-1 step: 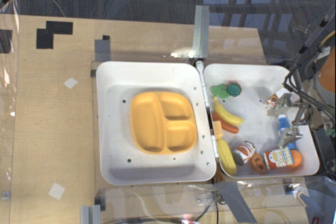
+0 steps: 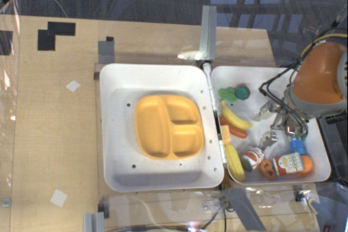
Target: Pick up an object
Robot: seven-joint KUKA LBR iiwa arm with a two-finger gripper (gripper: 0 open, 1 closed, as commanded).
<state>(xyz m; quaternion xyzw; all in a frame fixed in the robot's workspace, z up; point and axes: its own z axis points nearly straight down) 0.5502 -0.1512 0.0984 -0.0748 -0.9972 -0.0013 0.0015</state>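
White bin (image 2: 325,168) clutter is crowding my gripper (image 2: 270,139), hovering just above the small can (image 2: 252,158); whether it is grasping, I cannot tell. The can could be slipping away.

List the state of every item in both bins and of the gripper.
yellow divided tray: flat in left bin, holds nothing
banana: lying in right bin
corn cob: lying along the bin's left wall
juice bottle: on its side
gripper: above the right bin, grasping nothing

Two white bins (image 2: 109,117), one yellow tray (image 2: 168,125), one banana (image 2: 235,117), one corn cob (image 2: 235,161), one juice bottle (image 2: 292,162).
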